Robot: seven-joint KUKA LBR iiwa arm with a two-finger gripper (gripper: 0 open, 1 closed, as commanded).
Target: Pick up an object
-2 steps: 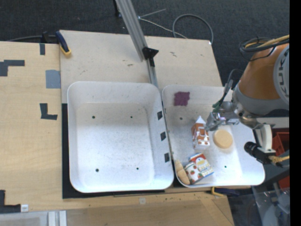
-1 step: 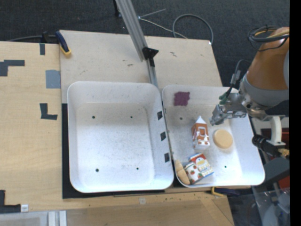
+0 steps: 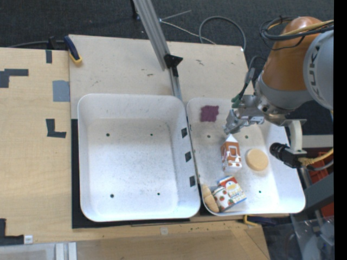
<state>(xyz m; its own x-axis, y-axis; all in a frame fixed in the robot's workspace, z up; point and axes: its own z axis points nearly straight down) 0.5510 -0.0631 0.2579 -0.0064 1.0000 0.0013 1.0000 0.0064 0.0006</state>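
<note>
A: From the one overhead camera we see the gripper [image 3: 234, 124] low over the right bin [image 3: 282, 196], just above the small carton [image 3: 231, 154] with the red print.

B: Can we tell how its hand is set?

A: We cannot tell; the wrist hides the tips from this slant, and nothing shows between them.

B: Then where does our target lie?

A: The carton lies near the middle of the right bin, on its side it seems, its white top pointing up toward the gripper. Just beside it on the right sits the tan round disc [image 3: 257, 160]. Nearer the front edge we see a second printed carton [image 3: 230, 192] touching a tan bread-like piece [image 3: 210, 197]. A purple patch [image 3: 209, 113] lies at the far end.

B: How do we think it handles?

A: We judge it light and fairly stiff, though thin walls could dent. Its printed skin looks smooth, so we would close across the two flat long sides at mid-body, not the tapered top.
</note>
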